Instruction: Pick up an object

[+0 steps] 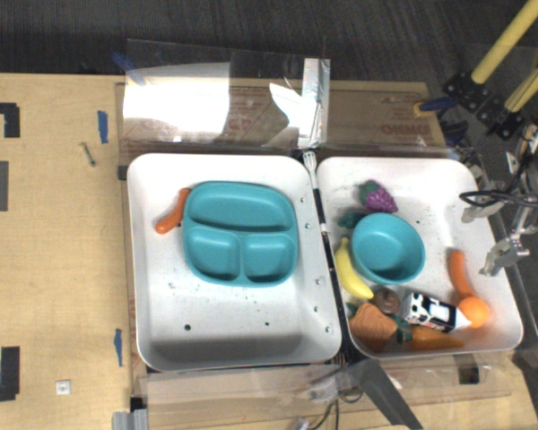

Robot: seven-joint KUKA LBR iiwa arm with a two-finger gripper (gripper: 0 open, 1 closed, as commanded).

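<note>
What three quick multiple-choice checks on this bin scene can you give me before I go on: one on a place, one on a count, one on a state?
1. Where is the teal divided plate?
A. left bin
B. right bin
C. on the bench outside the bins

2. How many teal bowls are in the right bin?
A. none
B. one
C. three

3. How does the bowl sit?
A. upside down
B. upright, opening upward
C. stacked on the plate

Answers:
1. A, it lies in the middle of the left bin.
2. B, one bowl sits beside the banana.
3. B, its hollow inside shows from above.
</note>
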